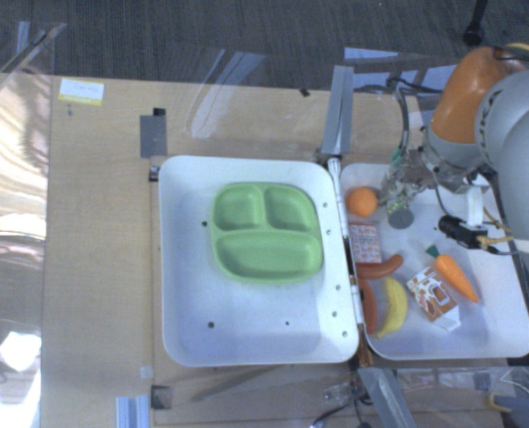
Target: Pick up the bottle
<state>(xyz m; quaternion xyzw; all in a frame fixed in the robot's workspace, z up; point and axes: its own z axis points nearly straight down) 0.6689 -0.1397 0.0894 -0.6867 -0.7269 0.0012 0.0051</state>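
Bottle [400,210] sits directly beneath gripper [398,193], apparently upright; whether the gripper grasps it, cannot tell.

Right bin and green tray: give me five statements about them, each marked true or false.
1. The green tray sits in the left bin. True.
2. The orange lies in the left bin. False: it lies in the right bin.
3. The banana lies beside a sausage. True.
4. The carrot rests on the green tray. False: it rests in the right bin.
5. The gripper is over the right bin. True.
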